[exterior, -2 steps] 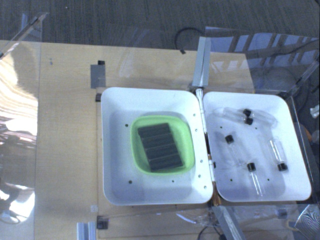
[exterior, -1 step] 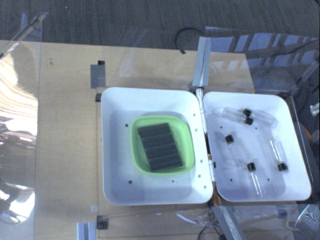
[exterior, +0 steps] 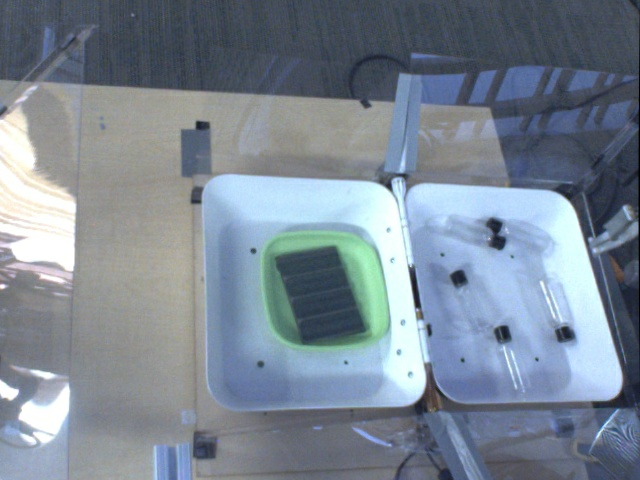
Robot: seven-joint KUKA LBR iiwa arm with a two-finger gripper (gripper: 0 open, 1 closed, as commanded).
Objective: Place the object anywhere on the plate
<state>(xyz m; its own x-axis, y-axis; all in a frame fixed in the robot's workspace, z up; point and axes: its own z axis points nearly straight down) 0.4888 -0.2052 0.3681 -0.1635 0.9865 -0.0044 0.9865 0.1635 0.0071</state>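
Dark ribbed carpet runs across the top, and below it lies a pale wooden bench. Glare washes over the bench's left part, so the surface there is hard to read. A blurred tangle of metal and reflections crowds the right border, cut off by the edge, and I cannot make out what it is. Whether the claw is wide, closed or has hold of anything cannot be told.

Two shallow white bins sit side by side, touching along a hinge-like seam, with a grey metal bar rising from the seam at the back. The left bin holds a green plate near its middle. The dark ridged block lies flat on that plate, turned slightly askew, wholly inside the rim.

The right bin holds several clear tubes with black caps, scattered apart. Their transparent bodies nearly vanish against the white floor, so the count is uncertain. One small black piece lies by itself.
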